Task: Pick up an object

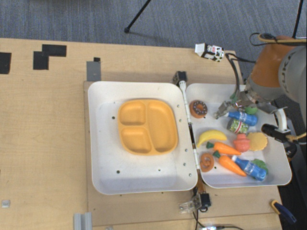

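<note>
A small blue bottle (pixel 241 117) with a green cap is seen lying on its side in the upper part of the right bin (pixel 284 175), at the right of the frame; it is judged the likely target, since the gripper (pixel 227 108) is poised just at its left end, touching or nearly touching it; whether contact is made cannot be told. The gripper's metal fingers appear splayed apart, and nothing is seen between them, so no object is held. Just below the bottle a green-labelled can (pixel 237 126) is found, touching it or nearly so; a chocolate doughnut (pixel 198 109) lies to the left, near the bin's dividing wall; a banana (pixel 211 137), a carrot (pixel 226 149), a red fruit (pixel 242 143) and a yellow piece (pixel 258 141) are grouped lower down; a second carrot (pixel 231 166), a second blue bottle (pixel 252 168) and a round brown slice (pixel 206 162) lie along the bottom. In the left bin (pixel 103 176), at the centre of the frame, an orange divided plate (pixel 146 126) is set. The step in hand is judged to be the approach or descent onto the bottle, with the grasp not yet made; the next move would call for the fingers to be centred across the bottle's body, lowered around it and closed without the adjacent can being caught, then lifted.
</note>
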